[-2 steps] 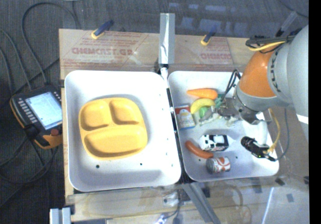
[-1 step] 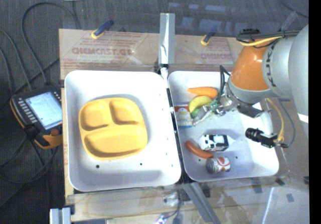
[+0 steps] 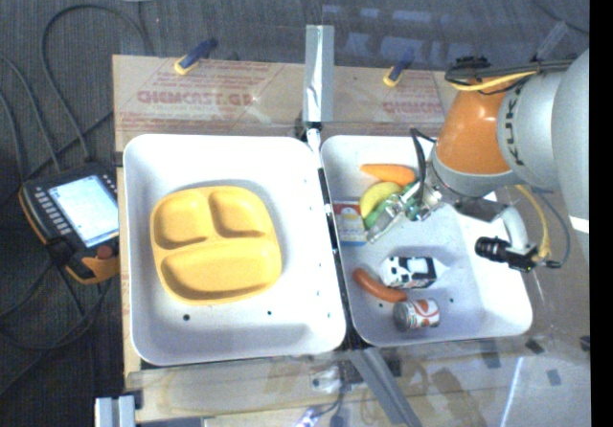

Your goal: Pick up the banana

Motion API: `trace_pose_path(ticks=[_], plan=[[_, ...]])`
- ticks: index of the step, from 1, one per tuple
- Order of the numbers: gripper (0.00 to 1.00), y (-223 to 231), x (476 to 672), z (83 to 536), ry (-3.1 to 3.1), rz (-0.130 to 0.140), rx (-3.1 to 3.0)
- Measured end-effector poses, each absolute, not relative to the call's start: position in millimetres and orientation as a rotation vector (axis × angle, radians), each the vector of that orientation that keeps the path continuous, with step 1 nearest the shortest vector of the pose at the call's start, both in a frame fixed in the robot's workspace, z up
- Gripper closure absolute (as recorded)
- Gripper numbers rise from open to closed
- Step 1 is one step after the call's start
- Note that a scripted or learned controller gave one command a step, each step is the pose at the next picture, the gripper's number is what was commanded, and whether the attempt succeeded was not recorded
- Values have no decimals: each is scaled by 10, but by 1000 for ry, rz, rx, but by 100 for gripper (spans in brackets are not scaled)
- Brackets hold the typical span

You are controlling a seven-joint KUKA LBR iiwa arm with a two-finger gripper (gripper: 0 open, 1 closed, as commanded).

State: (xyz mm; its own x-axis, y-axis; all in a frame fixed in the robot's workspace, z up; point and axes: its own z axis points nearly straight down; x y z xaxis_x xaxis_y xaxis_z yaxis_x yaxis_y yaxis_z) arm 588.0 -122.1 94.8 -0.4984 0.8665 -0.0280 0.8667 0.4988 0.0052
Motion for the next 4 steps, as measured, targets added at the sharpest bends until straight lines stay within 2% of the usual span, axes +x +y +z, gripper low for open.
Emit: trace_pose_path(ticks=[1, 2, 3, 4], plan=[[0, -1070, 5904, 918, 2931, -3, 1080], [0, -1119, 5942, 919, 3042, -17, 702], [0, -970, 6213, 910, 2913, 5, 1145], [0, -977, 6221, 914, 2655, 5, 1667]])
